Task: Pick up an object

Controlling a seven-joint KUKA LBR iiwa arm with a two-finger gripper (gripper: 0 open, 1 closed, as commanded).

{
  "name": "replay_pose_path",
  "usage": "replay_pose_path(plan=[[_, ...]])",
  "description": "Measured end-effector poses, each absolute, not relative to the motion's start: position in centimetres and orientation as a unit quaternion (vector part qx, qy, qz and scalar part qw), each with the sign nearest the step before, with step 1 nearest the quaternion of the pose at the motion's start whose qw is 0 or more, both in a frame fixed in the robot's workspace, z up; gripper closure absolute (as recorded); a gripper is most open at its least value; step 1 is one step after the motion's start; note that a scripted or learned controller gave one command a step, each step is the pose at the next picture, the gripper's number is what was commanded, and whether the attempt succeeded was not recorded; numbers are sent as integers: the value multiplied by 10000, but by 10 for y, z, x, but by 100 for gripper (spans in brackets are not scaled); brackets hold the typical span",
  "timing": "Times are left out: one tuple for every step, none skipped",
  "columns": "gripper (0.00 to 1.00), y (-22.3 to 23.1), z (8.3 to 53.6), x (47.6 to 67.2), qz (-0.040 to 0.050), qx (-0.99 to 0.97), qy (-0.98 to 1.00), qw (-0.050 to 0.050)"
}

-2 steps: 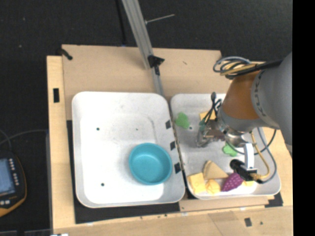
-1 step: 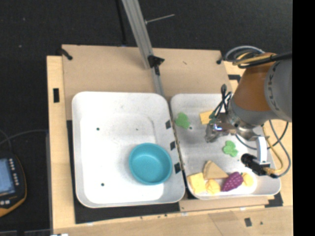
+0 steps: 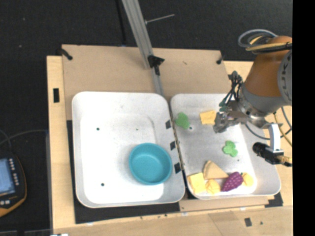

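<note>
We see the arm [image 3: 266, 80] coming in from the right edge of the frame, orange band up top, grey wrist below it. The gripper [image 3: 221, 123] hangs over the upper part of the right bin [image 3: 197, 102]. It's dark and small against the bin floor, so we cannot tell how it stands, and nothing visible is caught in it.

Right bin contents:
- yellow wedge [image 3: 207, 117] just left of the gripper, near the bin's upper middle; touching or not, we can't say
- green round piece [image 3: 182, 120] further left, by the bin's left wall
- small green leafy piece [image 3: 229, 149] mid-right, below the gripper and apart from it
- cluster along the bottom edge: tan slice [image 3: 214, 169], yellow block [image 3: 197, 183] at its lower left, purple grapes [image 3: 232, 181] to the right, and another yellow bit [image 3: 247, 180] right of the grapes. These lie packed together, well below the gripper.

Left bin [image 3: 98, 107]: blue bowl [image 3: 149, 163] sitting upright in the lower right part, near the wall shared with the right bin.

A grey metal pole [image 3: 140, 31] runs from the top of the frame down to the gap between the bins. Black cables [image 3: 235, 85] hang by the wrist.
</note>
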State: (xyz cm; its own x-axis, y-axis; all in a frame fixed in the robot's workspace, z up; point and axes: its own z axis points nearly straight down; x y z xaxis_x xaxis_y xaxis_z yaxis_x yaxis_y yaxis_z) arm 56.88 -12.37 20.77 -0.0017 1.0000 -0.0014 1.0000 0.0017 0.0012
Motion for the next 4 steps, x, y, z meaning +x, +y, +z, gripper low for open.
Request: replay_pose_path(plan=[[100,-119,251,572,2,7060,7083,12],[100,-64,256,572,3,7061,7081,4],[100,-5,259,576,14,7043,7099,6],[100,42,241,585,-4,7050,7092,-7]])
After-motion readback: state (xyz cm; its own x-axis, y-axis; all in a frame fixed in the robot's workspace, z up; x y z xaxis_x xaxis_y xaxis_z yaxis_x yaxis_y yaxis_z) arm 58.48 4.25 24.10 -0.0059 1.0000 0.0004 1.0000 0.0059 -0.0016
